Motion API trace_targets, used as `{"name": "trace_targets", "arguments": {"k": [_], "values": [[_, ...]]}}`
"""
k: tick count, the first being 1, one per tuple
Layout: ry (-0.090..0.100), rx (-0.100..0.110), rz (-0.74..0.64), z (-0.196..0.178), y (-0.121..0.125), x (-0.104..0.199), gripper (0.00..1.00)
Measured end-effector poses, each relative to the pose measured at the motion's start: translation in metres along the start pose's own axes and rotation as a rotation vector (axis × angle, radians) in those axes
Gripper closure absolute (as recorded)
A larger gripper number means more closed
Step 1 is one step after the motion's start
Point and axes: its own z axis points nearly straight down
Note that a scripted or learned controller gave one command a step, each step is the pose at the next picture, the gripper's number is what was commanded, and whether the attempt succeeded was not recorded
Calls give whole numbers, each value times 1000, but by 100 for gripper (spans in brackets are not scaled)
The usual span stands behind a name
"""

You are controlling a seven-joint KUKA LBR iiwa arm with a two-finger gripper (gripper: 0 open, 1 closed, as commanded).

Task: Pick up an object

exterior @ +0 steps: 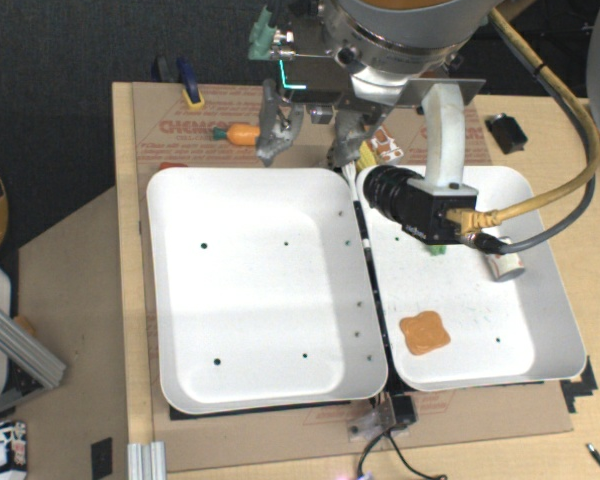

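Dark carpet surrounds the counter (70,298), which carries a cardboard sheet (140,128) printed with red lettering (too faint to read) and two white bins side by side; the left bin (250,288) shows four small dark dots on its floor; the right bin (500,338) holds one orange-brown flat piece (424,332), roughly square with no clear long axis, lying near the front edge; one small green bit (437,250) peeks from under the black camera body (415,206); the gripper (305,146) hangs over the bins' far rim, its two grey fingers (273,140) spread apart, pinching nothing; one orange carrot-like toy (242,134) lies just left of them, long axis across the view.
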Motion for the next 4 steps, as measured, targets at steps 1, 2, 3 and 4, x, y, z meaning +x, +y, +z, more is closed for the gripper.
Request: {"name": "trace_targets", "arguments": {"k": [1,2,3,4], "values": [[2,-4,-2,-11,0,1,100],[1,-3,-1,-10,0,1,0],[3,-7,-3,-21,1,2,100],[3,-6,-3,-21,1,2,0]]}}
